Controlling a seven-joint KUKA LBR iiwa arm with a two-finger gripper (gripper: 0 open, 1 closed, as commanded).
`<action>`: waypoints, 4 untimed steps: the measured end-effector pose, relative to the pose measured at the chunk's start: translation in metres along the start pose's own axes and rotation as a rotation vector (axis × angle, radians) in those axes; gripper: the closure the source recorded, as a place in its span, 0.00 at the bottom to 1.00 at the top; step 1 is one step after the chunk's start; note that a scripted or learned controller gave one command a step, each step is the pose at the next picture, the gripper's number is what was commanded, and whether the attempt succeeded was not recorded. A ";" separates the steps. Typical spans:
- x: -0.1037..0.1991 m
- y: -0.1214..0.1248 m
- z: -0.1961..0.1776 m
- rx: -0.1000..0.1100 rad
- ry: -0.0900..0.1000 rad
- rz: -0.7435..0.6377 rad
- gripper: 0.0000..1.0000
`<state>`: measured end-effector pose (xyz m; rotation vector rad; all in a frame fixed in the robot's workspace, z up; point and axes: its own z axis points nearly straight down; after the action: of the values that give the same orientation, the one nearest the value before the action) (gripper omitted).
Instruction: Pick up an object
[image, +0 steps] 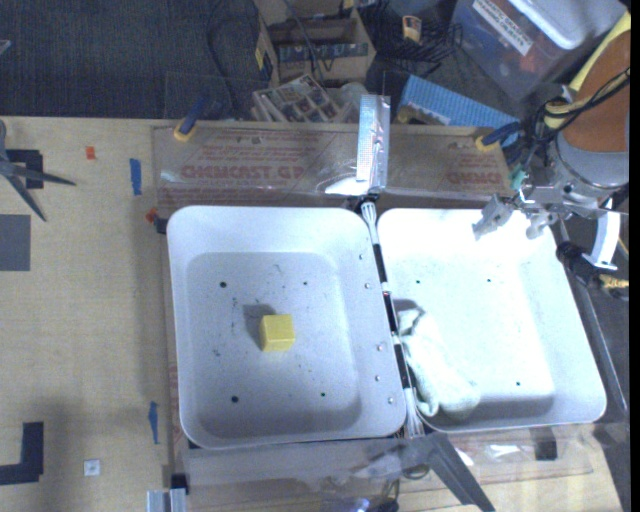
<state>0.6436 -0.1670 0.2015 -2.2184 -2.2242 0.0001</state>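
Note:
A small yellow block (278, 332) lies on the floor of the left bin (200, 400), a little left of its middle. A crumpled white object (437, 372) rests in the right bin (560, 330) against its near left wall. My gripper (511, 219) hangs over the far edge of the right bin, well away from both objects. Its two pale fingers (488, 215) stand apart, open, with nothing between them.
A raised divider (385, 300) separates the two bins. Behind them runs a cardboard strip (260, 168) with a shiny metal upright (372, 140). The grey arm with its orange band (605, 110) comes in at the upper right. Cables and boxes crowd the back.

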 end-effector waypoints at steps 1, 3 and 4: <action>-0.001 -0.098 0.102 -0.001 0.000 -0.173 0.00; -0.020 -0.086 0.021 -0.002 -0.002 0.226 1.00; 0.044 -0.102 -0.025 0.000 -0.001 0.583 1.00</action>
<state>0.5411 -0.1230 0.2266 -2.7651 -1.4930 0.0009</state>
